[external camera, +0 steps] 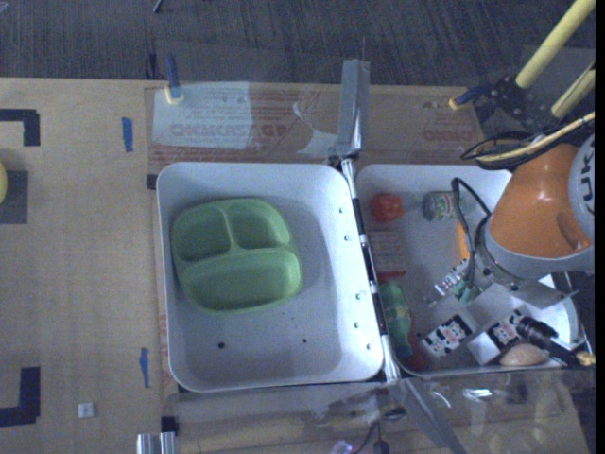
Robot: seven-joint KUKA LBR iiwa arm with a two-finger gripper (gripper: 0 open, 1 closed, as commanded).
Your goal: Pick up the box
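Note:
The arm's orange band (534, 218) hangs over the right bin (416, 183). Below it the grey gripper (480, 303) is down among the items near the bin's front. A small white box with black marks (446, 334) lies just left of and in front of the gripper. A similar white and black piece (504, 330) lies to its right. A third small patterned piece (452, 278) lies by the gripper's left side. The arm's body hides how the gripper meets these pieces.
The right bin also holds a red round item (386, 207), a small can (437, 205), a green bottle (395, 312) along the left wall and a tan rounded item (523, 355) at the front right. A green divided plate (236, 253) lies in the left bin (321, 348).

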